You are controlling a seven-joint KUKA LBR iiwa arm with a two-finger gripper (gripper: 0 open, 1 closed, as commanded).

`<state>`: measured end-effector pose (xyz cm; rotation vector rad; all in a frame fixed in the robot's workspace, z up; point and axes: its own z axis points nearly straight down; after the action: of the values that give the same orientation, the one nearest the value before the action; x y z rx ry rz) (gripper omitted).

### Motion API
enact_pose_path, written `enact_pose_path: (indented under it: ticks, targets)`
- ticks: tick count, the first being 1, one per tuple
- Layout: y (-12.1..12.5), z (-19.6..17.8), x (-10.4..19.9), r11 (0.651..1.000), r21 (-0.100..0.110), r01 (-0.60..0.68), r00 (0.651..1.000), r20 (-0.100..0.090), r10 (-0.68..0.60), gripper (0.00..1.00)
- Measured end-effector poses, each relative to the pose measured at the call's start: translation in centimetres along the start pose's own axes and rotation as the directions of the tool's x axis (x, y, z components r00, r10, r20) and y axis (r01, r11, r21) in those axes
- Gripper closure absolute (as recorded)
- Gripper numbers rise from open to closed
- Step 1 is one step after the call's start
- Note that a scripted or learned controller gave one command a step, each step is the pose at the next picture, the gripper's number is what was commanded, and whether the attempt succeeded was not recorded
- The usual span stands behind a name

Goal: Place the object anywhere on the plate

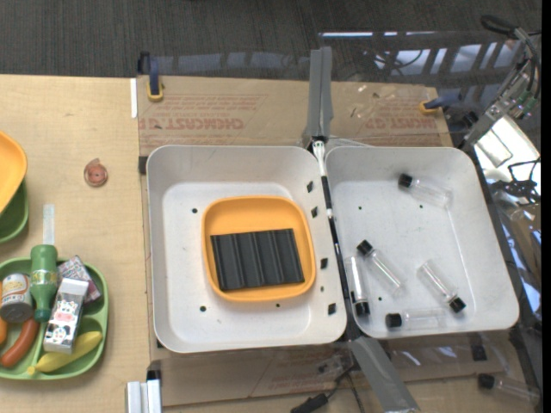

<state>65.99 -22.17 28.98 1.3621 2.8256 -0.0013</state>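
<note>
Clear vials scattered in right bin, orange plate in left bin

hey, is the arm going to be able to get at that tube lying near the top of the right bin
Probably yes. The tube lies alone on the open floor of the right bin, apart from the other tubes lower down, and nothing covers it. It sits fairly near the bin's back wall, which might crowd a grasp a little.

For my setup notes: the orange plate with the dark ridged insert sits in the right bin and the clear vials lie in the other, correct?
Not quite: the camera view shows the orange plate in the left bin; the clear vials lie in the right bin.
</note>
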Motion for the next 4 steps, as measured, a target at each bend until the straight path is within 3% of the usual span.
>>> enact_pose_path:
  ticks: [1,2,3,4]
  targets:
    - [-0.4,-7.3,0.2,0.978,0.0,0.208,0.978,-0.001,-0.208,1.0]
    - [-0.5,-15.2,0.3,0.928,-0.001,0.374,0.928,0.0,-0.374,1.0]
    - [-0.6,-15.2,0.4,0.776,-0.002,0.631,0.776,-0.002,-0.631,1.0]
    - [-0.4,-15.2,0.3,0.61,-0.003,0.792,0.61,0.001,-0.792,1.0]
